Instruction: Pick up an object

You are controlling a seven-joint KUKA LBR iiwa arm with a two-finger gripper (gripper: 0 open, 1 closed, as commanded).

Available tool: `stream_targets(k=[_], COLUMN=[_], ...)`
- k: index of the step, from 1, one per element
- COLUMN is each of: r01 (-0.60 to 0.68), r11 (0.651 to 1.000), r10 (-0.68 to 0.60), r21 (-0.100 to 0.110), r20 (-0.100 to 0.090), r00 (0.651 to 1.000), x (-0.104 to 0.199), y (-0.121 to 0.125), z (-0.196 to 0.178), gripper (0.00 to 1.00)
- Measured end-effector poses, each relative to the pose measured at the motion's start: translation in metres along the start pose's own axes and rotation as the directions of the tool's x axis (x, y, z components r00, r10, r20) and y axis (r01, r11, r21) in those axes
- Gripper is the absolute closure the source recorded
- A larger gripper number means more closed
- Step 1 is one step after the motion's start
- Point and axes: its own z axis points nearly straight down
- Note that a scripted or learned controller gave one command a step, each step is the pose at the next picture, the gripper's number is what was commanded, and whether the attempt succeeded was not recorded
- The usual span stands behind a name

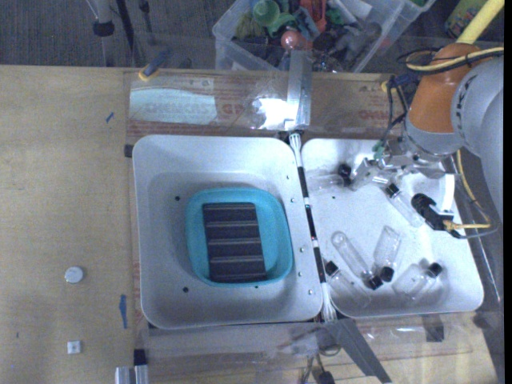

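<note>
Tan counter carries two white bins, and in the right bin my pincer, whose grip I cannot tell, hangs at the far edge while clear vials lie below it toward the near wall, long axes running roughly near-to-far.

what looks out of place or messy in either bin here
Nothing looks spilled or broken. Clear vials lie toppled at mixed angles in the right bin; the left bin holds a neat teal tray.

Tan bench, clear toy crate, grey carpet
</note>
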Motion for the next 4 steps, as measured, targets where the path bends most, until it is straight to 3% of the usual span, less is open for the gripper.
stream_targets(k=[1, 2, 3, 4], r01=[0.048, 0.028, 0.029, 0.066], r11=[0.999, 1.000, 1.000, 0.998], r10=[-0.048, -0.028, -0.029, -0.066], r21=[-0.007, -0.008, -0.007, -0.009], r20=[-0.013, -0.026, -0.017, -0.024], r00=[0.999, 0.999, 0.999, 0.998], x=[-0.016, -0.058, -0.016, -0.059], y=[-0.058, -0.042, -0.046, -0.032], z=[0.001, 0.001, 0.002, 0.001], gripper=[0.00, 0.00, 0.00, 0.00])
